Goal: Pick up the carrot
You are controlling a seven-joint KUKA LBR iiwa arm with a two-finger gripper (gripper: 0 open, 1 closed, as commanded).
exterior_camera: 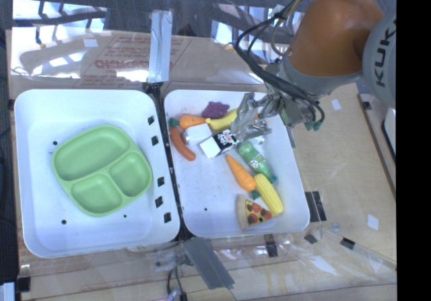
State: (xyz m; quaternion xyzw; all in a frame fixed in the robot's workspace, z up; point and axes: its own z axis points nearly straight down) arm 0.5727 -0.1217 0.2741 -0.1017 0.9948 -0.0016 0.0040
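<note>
The carrot, orange and tapered, lies at a slant in the middle of the right bin, between a green bottle-shaped toy and bare white floor. My gripper hangs over the upper part of that bin, up and slightly right of the carrot and apart from it. Its fingers stand open, with nothing held between them; they hover above a black-and-white toy and a banana.
The right bin also holds a corn cob, a pizza slice, a red sausage, a small orange vegetable with a green tip, purple grapes and a white block. A green divided plate lies in the left bin.
</note>
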